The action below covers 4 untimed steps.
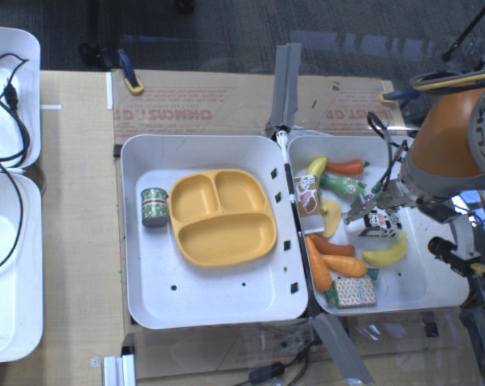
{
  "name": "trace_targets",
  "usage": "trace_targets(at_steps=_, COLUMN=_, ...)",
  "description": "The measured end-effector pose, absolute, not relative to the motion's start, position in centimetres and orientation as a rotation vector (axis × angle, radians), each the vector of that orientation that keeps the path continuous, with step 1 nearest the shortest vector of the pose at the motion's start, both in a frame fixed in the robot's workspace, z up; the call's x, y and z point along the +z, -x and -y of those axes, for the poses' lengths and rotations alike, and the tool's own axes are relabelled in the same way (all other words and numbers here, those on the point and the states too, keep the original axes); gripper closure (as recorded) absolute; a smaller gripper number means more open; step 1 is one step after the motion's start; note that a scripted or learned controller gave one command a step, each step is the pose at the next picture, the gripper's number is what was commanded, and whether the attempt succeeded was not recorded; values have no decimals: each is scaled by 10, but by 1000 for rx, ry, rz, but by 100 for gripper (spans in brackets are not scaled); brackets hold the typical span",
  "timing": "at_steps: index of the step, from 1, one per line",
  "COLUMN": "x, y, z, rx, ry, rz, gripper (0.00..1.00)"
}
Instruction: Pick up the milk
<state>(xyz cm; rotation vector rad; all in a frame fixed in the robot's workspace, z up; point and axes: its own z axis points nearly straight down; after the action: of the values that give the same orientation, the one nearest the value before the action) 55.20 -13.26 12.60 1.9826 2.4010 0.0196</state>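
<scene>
Where the arm reaches into the right bin (435, 292), gripper (369, 211) beside the milk (383, 222), grip state unclear.

My arm (451, 135) reaches in from the right, orange band above the wrist; my gripper (369, 209) hangs low, angled leftward; wrist bent downward.

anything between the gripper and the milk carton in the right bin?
Nothing visible. The gripper hangs right over the small black-and-white milk carton in the right white bin. The yellow banana lies close beside the carton and the green bottle sits just behind; both crowd it but neither blocks it.
</scene>
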Motion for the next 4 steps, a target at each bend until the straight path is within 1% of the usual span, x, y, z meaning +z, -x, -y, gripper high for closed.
trace_targets(at_steps=1, x=111, y=-562, z=154, rx=22, ry=-2243, rz=-2176, gripper=0)
trace_targets(at_steps=2, x=95, y=-575, z=141, rx=3, ry=-2128, rz=-2300, gripper=0)
trace_targets(at_steps=3, x=95, y=-575, z=141, rx=3, ry=-2128, rz=-2300, gripper=0)
trace_targets(at_steps=4, x=105, y=-575, z=143, rx=1, ry=-2127, rz=-2297, gripper=100)
